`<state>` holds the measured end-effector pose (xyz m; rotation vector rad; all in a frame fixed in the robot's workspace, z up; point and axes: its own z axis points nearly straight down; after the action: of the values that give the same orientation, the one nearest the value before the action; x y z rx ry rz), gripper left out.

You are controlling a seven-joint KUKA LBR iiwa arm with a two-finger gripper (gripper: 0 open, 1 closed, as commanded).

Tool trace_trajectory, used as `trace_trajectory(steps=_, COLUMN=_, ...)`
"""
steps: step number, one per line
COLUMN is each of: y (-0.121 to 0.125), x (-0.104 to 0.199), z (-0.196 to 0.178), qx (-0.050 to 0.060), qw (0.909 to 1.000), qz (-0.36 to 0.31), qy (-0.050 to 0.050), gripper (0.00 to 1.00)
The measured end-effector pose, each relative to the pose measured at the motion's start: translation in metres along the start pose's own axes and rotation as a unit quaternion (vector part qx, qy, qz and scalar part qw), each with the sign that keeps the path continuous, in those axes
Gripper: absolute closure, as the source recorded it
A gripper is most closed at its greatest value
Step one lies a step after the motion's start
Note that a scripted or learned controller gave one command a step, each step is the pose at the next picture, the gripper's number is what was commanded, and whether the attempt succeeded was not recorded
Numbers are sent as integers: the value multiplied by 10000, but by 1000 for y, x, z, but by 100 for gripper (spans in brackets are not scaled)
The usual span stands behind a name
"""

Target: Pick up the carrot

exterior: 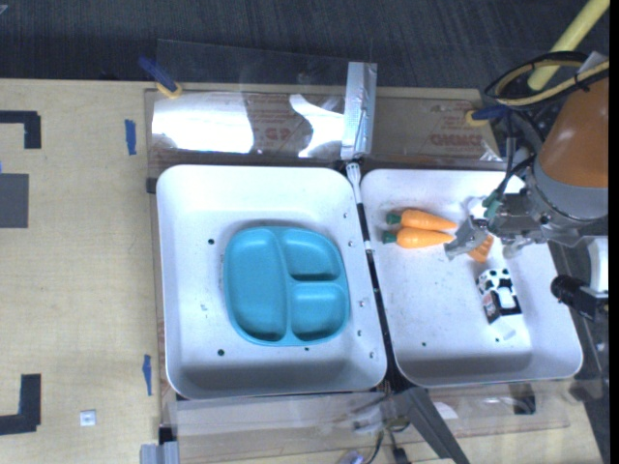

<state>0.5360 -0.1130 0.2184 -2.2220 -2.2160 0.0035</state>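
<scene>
While the gripper [471,237] sits low in the right bin [435,346], whether its fingers are apart or clenched can't be read at this angle, and no grasp is visible. Two carrots [422,230] lie side by side, touching, in that bin's upper left part, near the divider. Long axes run roughly left-right across the view, green stem ends pointing left toward the left bin [193,288], orange tips pointing right at the gripper. Gripper is just beside the tip ends; a small orange piece [483,249] sits right under it, identity unclear. Black-and-white toy cow [498,291] lies below the gripper, apart from the carrots. Left bin holds a blue three-compartment plate [285,283]. Bins rest on a light wooden bench [68,298] with blue tape marks; dark carpet behind, yellow and black cables at upper right.
</scene>
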Motion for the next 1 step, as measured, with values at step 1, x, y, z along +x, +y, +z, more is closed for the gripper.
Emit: trace_trajectory(steps=1, y=63, x=29, z=37, qx=-10, qw=9993, qz=-385, qy=-7, gripper=0)
